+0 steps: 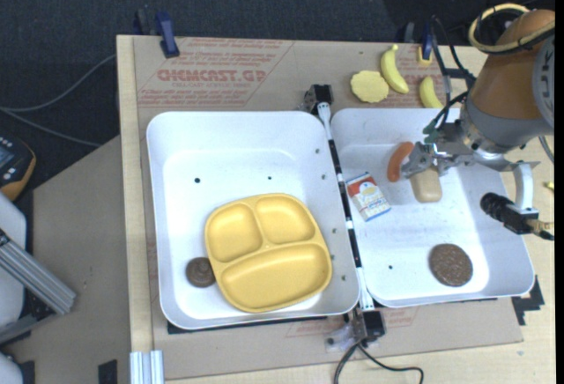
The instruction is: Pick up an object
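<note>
My gripper (426, 158) hangs low over the upper part of the right bin (493, 285), reaching in from the right. Just below it lies a small beige block (428, 188), and an orange-red sausage-shaped piece (397, 161) lies right beside it on the left. I cannot tell whether it touches either one. A small red, white and blue carton (368, 197) lies by the bin's left wall. A round brown cookie (451, 264) rests near the bin's front.
In the left bin (176, 153) sits a yellow divided tray (267, 250) with another brown cookie (201, 271) at its left. On the bench behind the right bin lie two bananas (396, 70) (429, 92) and a yellow lump (369, 86).
</note>
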`<control>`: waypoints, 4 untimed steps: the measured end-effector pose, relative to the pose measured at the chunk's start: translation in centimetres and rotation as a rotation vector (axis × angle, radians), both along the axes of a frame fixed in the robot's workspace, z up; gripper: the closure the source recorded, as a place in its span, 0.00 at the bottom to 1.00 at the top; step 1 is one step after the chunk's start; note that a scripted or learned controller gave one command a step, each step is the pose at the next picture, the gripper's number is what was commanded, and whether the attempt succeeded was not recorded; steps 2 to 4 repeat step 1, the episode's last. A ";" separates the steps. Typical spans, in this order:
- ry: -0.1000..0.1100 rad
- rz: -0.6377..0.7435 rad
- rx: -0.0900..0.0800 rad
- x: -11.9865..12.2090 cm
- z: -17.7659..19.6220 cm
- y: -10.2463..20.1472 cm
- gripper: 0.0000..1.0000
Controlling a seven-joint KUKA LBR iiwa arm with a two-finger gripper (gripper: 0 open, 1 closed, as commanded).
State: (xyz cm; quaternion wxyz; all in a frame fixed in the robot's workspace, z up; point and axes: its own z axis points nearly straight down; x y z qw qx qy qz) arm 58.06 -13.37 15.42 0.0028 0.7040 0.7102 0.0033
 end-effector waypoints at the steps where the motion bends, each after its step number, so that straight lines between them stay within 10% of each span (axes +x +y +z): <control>1: 0.011 -0.004 0.003 -7.2 5.2 6.1 1.00; 4: 0.011 -0.004 0.003 -7.2 5.2 6.1 1.00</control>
